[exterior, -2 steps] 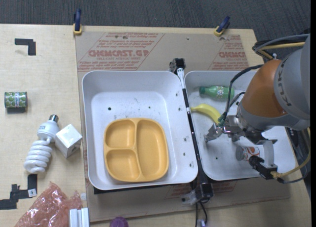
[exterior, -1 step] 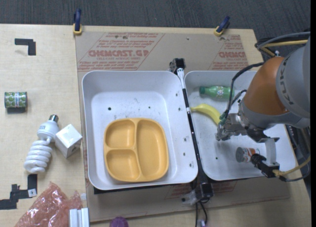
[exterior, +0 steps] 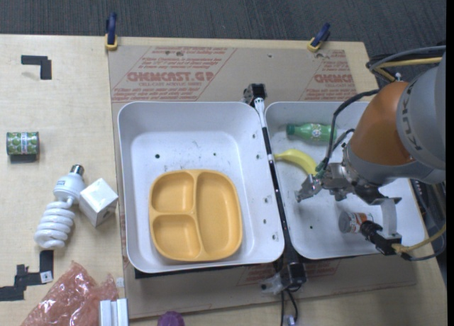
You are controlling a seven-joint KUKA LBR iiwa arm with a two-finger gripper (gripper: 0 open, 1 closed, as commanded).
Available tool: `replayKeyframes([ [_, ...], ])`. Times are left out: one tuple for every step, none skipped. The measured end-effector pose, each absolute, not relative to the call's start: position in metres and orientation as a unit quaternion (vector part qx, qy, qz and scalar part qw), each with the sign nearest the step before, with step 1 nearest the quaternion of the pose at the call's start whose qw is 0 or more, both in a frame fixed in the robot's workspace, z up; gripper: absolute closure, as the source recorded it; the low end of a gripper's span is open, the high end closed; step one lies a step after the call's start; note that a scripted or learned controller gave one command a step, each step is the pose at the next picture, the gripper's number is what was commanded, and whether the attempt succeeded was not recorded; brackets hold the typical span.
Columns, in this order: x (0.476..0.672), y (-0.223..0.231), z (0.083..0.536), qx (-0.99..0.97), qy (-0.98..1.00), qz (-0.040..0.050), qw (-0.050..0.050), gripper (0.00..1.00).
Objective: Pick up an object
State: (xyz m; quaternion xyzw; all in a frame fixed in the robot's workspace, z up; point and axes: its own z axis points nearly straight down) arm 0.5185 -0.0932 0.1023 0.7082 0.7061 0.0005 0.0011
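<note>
Spiral bulb [exterior: 57, 215] beside white cube [exterior: 98, 201]; green can [exterior: 23, 144] apart.

You see the claw [exterior: 306, 191] low in the right bin [exterior: 284, 115], just below the banana [exterior: 298, 161]; a green bottle [exterior: 310, 131] lies beyond. The left bin [exterior: 135, 122] holds a yellow divided tray [exterior: 196, 215].
</note>
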Motion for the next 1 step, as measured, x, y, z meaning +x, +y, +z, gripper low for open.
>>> replayKeyframes([
  [0.5196,-0.0939,0.1122,0.708,0.706,0.0011,0.002,1.0],
])
